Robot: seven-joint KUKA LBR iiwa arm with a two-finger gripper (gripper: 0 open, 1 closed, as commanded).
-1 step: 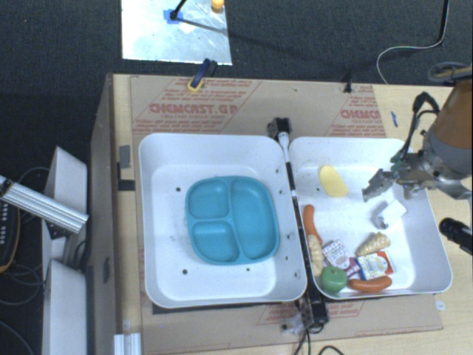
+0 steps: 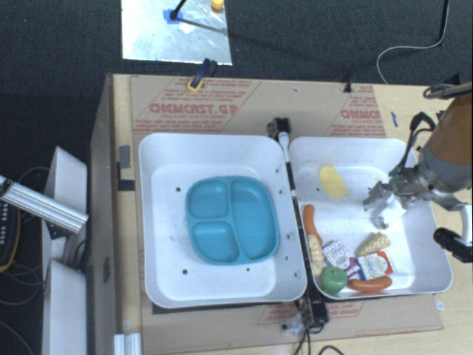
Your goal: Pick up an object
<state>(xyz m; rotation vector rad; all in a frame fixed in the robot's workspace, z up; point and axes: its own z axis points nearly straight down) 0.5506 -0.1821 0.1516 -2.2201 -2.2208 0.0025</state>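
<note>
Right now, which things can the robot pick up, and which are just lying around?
For the job: gripper, yellow lemon-like toy, orange carrot, green apple, red sausage, cream cone-shaped toy, all in the right bin.

Lying about: blue divided plate, left bin, silver sheet.

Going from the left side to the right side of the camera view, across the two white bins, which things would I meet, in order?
Left bin → blue divided plate → right bin → yellow piece → gripper → arm with orange band.
</note>
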